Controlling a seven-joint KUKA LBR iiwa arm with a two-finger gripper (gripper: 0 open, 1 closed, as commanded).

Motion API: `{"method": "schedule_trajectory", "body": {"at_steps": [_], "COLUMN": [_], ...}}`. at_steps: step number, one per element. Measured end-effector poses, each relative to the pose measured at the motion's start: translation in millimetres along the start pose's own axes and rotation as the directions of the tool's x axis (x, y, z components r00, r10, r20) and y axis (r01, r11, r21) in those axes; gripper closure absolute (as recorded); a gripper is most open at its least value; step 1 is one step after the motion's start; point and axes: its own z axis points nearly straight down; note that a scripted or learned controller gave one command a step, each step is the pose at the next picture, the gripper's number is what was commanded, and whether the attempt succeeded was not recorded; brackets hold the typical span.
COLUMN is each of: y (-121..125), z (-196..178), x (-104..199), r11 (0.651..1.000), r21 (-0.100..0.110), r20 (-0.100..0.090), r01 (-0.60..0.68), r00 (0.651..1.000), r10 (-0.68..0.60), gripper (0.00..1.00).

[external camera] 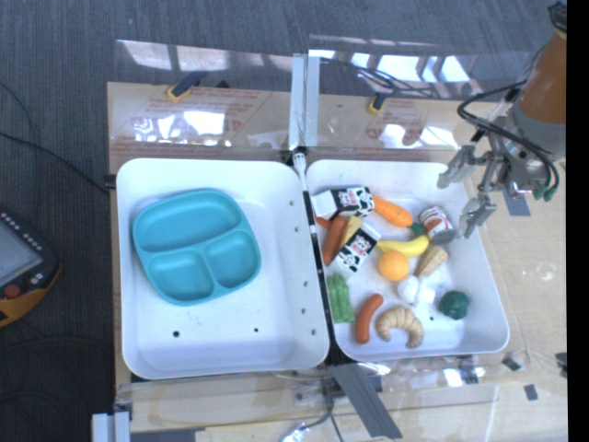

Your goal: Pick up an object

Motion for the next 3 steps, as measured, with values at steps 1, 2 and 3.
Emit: {"method": "schedule_trajectory", "body": {"at_steps": [1, 2, 3], "y": [-0.1, 60.3, 69.6], "z": [131.2, 139.7, 139.4], "x": [3.0, 4.8, 4.8], "r11": [0.978, 0.975, 0.979], "r21": [-0.004, 0.003, 0.018], "r20": [0.001, 0.011, 0.008], "r01": [-0.21, -0.221, -0.202], "r00": [0.978, 0.975, 0.979], "r10": [0.21, 0.221, 0.202], "gripper": [0.0, 0.0, 0.0]}}
